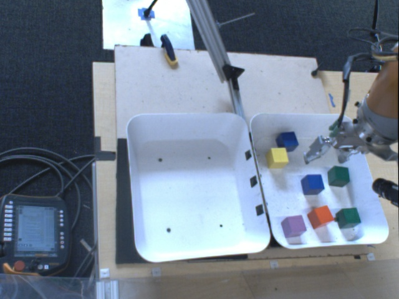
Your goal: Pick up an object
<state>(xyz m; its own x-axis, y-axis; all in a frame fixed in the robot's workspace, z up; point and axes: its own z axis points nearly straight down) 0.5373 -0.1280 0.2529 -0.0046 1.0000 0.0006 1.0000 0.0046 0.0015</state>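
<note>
Camera view: left bin (187,129) sits mid-frame, right bin (374,229) holds my blocks: yellow block (277,157), purple (293,226), blue (312,184), green (338,175). End effector (317,149) hangs over it at right, fingers slightly parted, gripping nothing I can see.

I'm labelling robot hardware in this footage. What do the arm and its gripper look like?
The arm enters at the right with an orange band above a grey wrist. The gripper is bare silver metal, with two slim fingers. A thin black cable loops down beside the arm.
</note>
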